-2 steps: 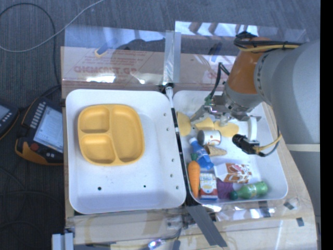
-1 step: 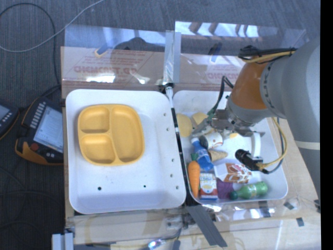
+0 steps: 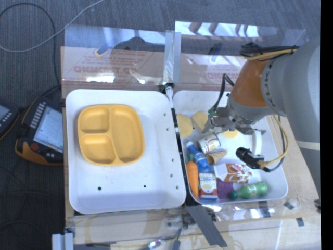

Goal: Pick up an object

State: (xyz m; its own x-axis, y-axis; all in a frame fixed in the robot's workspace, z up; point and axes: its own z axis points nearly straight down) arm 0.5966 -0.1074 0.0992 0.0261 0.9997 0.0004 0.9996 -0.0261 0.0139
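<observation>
Camera view is showing the gripper (image 3: 222, 125) being poised over the right bin (image 3: 278, 189), a small white can (image 3: 209, 142) being left lying tilted just below-left of it among clutter; nothing is being seen grasped.

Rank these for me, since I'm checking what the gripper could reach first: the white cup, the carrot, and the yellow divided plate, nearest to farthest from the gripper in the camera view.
1. White cup, right bin, just below the gripper.
2. Carrot, right bin's left edge, lower down.
3. Yellow divided plate, left bin, far across the divider.
</observation>
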